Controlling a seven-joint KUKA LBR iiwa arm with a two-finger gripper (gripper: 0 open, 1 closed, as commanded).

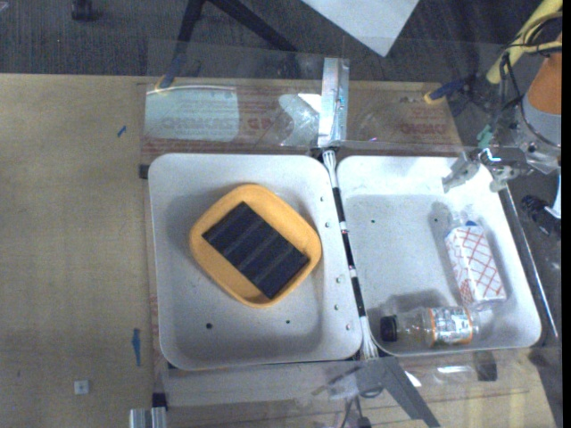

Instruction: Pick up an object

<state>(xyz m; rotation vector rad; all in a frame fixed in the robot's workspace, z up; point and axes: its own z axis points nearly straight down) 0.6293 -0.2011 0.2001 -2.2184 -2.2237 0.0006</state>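
Plywood bench under everything, dark carpet and an office chair base way up at the top of my feed. Two white bins side by side: left bin and right bin.

Starting at the near edge: a small clear bottle with an orange label lies on its side along the front wall of the right bin, dark cap pointing to 9 o'clock, long axis running 9 to 3. Just behind it, nearly touching, is a white packet with a red criss-cross print, long axis roughly 12 to 6, sitting by the bin's right wall. Over in the left bin there's an orange tray thing with a dark ribbed panel on top, sitting diagonally about mid-bin.

Count: one bottle, one packet, one orange tray, two bins.

Furthest back, the tool hangs over the far right corner of the right bin. I honestly can't tell from this angle whether it's wide or narrow.

What matters for the next move, I reckon: the packet is the closest pick, lying toward 6 o'clock from the tool, with the bottle further along that line. The tray is well apart, off around 8 o'clock across the divider.
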